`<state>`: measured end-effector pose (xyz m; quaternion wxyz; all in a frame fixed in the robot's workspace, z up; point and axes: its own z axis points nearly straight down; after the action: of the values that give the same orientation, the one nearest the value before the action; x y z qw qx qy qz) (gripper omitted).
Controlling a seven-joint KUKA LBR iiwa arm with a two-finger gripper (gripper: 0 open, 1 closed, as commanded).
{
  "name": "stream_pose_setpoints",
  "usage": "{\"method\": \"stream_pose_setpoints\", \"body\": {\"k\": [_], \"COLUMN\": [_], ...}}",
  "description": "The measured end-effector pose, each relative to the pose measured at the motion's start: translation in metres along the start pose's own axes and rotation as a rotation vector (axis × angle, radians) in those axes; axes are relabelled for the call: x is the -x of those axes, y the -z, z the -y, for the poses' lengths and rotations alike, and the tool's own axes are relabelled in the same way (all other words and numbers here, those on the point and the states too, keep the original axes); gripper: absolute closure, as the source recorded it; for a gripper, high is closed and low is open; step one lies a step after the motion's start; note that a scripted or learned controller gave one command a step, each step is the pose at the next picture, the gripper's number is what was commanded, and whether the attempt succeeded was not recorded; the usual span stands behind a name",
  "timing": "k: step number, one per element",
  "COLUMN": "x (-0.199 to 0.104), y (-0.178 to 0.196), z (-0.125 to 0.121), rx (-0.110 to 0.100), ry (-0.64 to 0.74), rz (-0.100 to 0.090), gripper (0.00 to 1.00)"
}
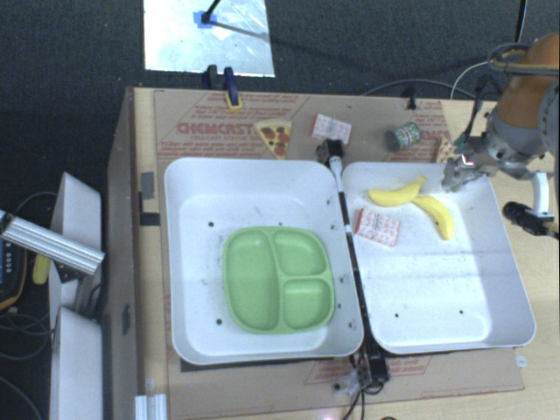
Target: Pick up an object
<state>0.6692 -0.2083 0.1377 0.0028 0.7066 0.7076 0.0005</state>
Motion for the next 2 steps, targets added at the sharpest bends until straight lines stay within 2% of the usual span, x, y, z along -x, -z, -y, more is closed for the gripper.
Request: {"method": "stream_pose_setpoints", "body": {"k": [1,2], "x": [-0.002,-0.043], "y": [-0.001,-0.053], "z": [0.000,0.000], "rx": [-0.001,-0.003], "ry": [0.002,0.003], "rz": [-0.002,-0.003], "gripper": [0.00,0.00]}}
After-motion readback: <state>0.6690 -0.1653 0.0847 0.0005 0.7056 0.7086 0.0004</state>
